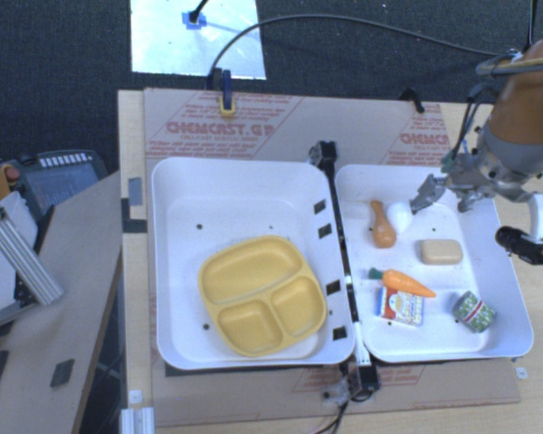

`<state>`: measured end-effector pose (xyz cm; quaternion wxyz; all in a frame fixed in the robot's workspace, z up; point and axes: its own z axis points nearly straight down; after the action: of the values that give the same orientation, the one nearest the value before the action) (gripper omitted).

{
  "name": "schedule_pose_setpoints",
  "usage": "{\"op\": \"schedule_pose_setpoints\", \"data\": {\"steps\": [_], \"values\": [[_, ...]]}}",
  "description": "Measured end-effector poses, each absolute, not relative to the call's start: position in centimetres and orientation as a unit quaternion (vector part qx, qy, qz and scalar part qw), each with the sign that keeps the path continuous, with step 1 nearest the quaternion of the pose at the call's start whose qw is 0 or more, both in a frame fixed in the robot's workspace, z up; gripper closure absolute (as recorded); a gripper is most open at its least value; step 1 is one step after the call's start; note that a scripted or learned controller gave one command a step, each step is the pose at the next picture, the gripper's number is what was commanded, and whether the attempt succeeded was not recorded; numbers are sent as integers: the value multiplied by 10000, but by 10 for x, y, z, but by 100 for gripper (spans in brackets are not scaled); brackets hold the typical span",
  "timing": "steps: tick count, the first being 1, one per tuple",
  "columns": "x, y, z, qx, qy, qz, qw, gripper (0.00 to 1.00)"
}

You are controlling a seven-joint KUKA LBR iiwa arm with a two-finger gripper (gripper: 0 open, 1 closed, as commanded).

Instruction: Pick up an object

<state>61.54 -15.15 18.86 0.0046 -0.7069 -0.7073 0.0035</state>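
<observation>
My gripper (445, 197) hangs over the far part of the right bin (507, 337), fingers spread open and nothing between them. Just left of and below it lie an orange-brown drumstick-shaped toy (381, 225) and a small white piece (399, 213) touching it. A beige block (441, 251) rests below the gripper, apart from it. Nearer the front are an orange carrot with a green top (406, 283), a small red, white and blue carton (400, 306) and a green patterned can (473, 312) on its side.
The left bin (176, 197) holds a yellow three-compartment tray (262, 294) toward its front. A black divider with clips (337, 242) runs between the bins. The arm's orange band (525, 107) stands above the right bin's far right corner.
</observation>
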Motion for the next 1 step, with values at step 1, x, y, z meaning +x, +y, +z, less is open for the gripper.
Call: {"op": "schedule_pose_setpoints", "data": {"steps": [1], "values": [[618, -151, 197, -7060, -7082, -3, -7, 0]]}}
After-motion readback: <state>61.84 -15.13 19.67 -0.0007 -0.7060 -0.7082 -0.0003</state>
